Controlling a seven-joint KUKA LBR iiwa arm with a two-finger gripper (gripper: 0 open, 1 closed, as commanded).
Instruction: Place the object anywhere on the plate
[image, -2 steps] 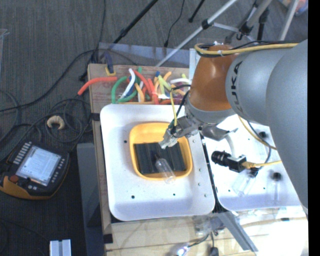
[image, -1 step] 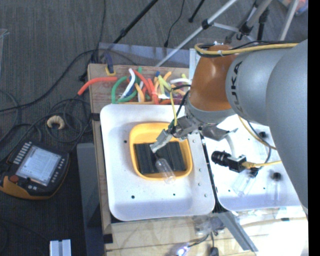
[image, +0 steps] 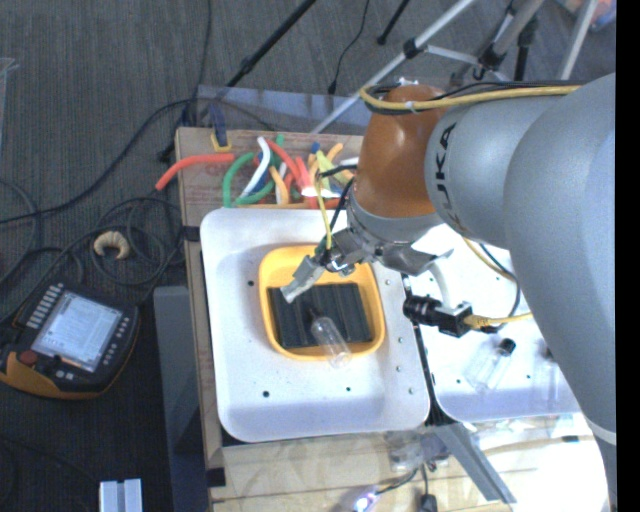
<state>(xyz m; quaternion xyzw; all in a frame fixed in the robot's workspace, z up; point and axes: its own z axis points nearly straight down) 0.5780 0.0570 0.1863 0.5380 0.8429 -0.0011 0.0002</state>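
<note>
inside left bin (image: 230, 300): yellow plate (image: 268, 275) holding clear bottle (image: 331, 337).

Two white bins (image: 240, 400); one yellow plate (image: 268, 275); two clear vials (image: 330, 338).

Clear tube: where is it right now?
The clear tube lies on the yellow plate's dark insert in the left bin, near the plate's front edge.

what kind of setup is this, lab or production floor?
Most likely a robotics lab test bench: a teach pendant lying on carpet, loose cables at the bench's back edge, and tripod legs standing behind the white bins.
</note>
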